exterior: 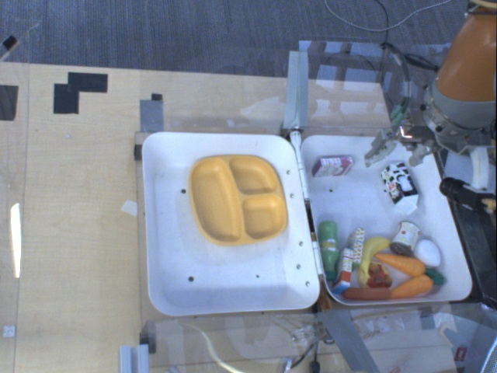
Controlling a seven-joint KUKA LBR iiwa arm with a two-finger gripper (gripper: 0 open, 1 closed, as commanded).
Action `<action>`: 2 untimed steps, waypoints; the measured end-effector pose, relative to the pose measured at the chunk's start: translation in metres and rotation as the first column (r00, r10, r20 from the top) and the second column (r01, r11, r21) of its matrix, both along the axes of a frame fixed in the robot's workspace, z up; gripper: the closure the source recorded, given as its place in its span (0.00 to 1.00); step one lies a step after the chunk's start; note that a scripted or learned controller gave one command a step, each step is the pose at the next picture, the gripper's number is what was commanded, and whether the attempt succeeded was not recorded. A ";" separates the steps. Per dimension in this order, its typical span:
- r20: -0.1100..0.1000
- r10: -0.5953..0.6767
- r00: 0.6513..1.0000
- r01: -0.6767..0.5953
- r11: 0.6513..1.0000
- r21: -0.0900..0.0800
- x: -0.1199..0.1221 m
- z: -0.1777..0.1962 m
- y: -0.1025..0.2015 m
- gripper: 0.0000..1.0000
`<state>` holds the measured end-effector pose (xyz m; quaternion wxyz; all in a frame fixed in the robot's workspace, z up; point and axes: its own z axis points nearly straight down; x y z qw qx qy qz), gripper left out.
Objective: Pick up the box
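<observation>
A small box with a black-and-white cow pattern (pixel 397 183) lies in the right bin (pixel 454 231), near its far right side. My gripper (pixel 398 154) hangs just beyond and above that box, under the orange-banded wrist. It is open, with its two grey fingers (pixel 378 147) spread apart and nothing between them. A second small carton, pink and white (pixel 332 165), lies on its side at the bin's far left corner.
A yellow divided plate (pixel 237 198) sits in the left bin (pixel 171 270). Toy food is heaped along the right bin's near edge: a green bottle (pixel 328 243), a banana (pixel 371 253), carrots (pixel 404 264), a sausage (pixel 365 293), an egg (pixel 427 252) and a small can (pixel 405 237).
</observation>
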<state>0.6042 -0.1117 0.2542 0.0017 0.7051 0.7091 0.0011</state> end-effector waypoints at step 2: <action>0.012 0.191 0.981 -0.191 0.982 -0.006 0.055 0.066 -0.007 1.00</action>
